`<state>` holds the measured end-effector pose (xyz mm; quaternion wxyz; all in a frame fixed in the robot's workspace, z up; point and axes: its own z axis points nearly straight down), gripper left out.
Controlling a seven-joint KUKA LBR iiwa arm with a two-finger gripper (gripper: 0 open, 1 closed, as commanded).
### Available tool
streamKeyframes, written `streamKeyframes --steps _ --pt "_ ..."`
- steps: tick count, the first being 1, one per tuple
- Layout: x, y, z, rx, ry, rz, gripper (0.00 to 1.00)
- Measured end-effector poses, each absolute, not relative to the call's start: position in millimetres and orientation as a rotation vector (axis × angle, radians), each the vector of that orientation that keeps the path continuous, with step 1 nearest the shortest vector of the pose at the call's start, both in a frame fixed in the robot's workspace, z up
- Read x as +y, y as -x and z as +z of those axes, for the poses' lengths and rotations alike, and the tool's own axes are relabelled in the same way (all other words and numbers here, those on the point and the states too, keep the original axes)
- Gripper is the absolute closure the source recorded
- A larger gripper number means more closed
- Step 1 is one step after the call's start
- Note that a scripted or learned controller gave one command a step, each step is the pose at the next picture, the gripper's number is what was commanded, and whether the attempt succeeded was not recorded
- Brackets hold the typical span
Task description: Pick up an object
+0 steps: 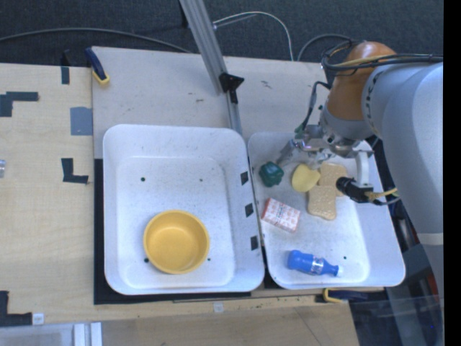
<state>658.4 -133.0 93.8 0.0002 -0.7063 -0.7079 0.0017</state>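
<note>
The right bin [374, 254] holds a small dark green object [271, 173], a pale yellow rounded piece [305, 178], a tan porous slab [324, 193], a red and white box [280, 214] and a blue bottle [311, 263] lying on its side. My gripper [294, 150] hangs low over the far end of this bin, just up and right of the green object and beside the yellow piece. Nothing shows in its grasp.
A yellow bowl [176, 241] sits in the near part of the left bin [122, 157]. A slanted metal pole [209, 42] rises from the bench behind the bins. The grey arm [410, 143] covers the right bin's far right side.
</note>
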Motion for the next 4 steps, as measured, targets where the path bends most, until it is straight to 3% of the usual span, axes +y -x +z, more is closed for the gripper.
streamKeyframes --steps 1,2,4 --pt "-132 -659.1 106 -2.225 2.217 0.004 1.00" --pt "-122 -656.0 160 -2.226 2.220 -0.004 1.00" --pt "-121 -667.7 263 -2.227 2.222 -0.005 1.00"
